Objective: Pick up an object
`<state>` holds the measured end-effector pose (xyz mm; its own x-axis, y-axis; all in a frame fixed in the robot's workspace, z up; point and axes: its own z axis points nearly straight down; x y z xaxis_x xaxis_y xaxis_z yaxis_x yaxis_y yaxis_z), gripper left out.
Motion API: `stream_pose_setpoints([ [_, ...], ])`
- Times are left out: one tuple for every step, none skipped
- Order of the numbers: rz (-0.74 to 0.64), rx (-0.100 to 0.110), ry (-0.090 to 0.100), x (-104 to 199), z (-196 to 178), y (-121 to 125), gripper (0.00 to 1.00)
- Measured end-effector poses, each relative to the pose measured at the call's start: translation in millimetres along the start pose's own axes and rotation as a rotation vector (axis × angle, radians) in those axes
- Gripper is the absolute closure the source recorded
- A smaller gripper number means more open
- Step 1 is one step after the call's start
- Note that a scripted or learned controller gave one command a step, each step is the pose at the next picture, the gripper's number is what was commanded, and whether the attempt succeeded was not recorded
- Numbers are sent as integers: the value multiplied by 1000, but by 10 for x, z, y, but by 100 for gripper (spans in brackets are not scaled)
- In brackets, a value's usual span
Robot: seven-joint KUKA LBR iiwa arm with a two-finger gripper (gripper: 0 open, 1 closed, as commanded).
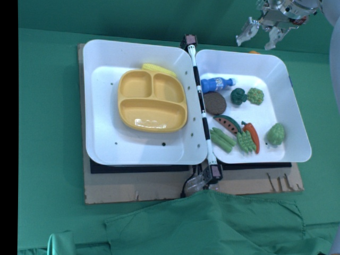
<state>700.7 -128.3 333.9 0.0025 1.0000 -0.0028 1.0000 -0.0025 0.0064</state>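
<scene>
A green cloth covers the bench under two white bins. Taking the right bin (297, 116) as landmark: the gripper (261, 35) hangs above its far rim, fingers spread wide and holding nothing. Inside lie a blue bottle (217, 83), broccoli (238, 95) and a red chili pepper (252, 134). Left of it, a yellow divided plate (153, 101).

Robotics lab test station, not a home. Tabletop (48, 142) draped in plain green cloth, cardboard sheet (138, 187) under two white bins (101, 62), toy plastic foods (241, 126) and a yellow divided tray (153, 101) laid out as props, industrial arm's hand (261, 35) overhead.
</scene>
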Motion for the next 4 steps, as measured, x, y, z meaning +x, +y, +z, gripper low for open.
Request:
stream_pose_setpoints([
  [5,6,-1,-626,441,-13,0],
  [2,11,1,-588,1411,-330,0],
  [1,4,0,-588,1364,-437,0],
  [1,3,1,-589,1333,-519,0],
])
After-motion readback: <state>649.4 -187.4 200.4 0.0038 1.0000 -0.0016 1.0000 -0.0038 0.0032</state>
